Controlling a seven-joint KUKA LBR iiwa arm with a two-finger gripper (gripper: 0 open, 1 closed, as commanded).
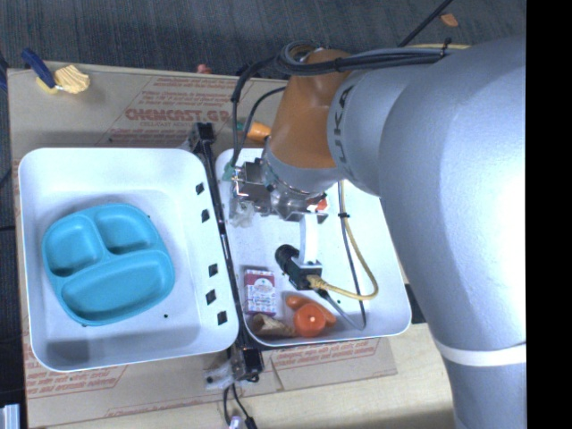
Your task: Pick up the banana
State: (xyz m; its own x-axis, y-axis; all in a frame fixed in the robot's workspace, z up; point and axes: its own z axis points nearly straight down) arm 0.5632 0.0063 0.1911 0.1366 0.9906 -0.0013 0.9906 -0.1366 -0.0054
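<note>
My gripper point(243, 200) hangs low over the far left part of the right bin point(390, 304), close to the wall between the two bins. The grey arm and its orange band cover most of that bin. A small orange-yellow thing point(257, 133) peeks out beside the wrist at the bin's far edge, and I cannot tell what it is. Whatever lies under the arm is hidden.
At the right bin's near end lie a dark red packet point(260, 291), an orange round item point(310, 318) and a brown item point(273, 327). The left bin point(27, 239) holds a blue divided plate point(107, 262). A yellow and blue object point(63, 77) lies on the cardboard at the far left.
</note>
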